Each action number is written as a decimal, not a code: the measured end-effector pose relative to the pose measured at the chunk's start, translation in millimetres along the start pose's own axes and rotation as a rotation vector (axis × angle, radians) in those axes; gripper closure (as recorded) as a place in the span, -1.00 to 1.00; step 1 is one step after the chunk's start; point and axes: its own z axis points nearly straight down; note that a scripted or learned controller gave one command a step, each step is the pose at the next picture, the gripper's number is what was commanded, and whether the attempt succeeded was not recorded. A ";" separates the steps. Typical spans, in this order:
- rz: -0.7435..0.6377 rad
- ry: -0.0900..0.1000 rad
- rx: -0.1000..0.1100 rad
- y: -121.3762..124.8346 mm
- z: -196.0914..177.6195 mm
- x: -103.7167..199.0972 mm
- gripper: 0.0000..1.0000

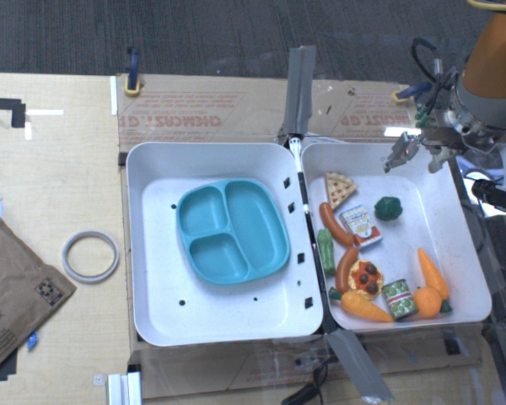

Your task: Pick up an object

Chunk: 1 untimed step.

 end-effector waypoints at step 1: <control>0.032 0.001 0.000 -56.9 101.8 -24.4 -1.00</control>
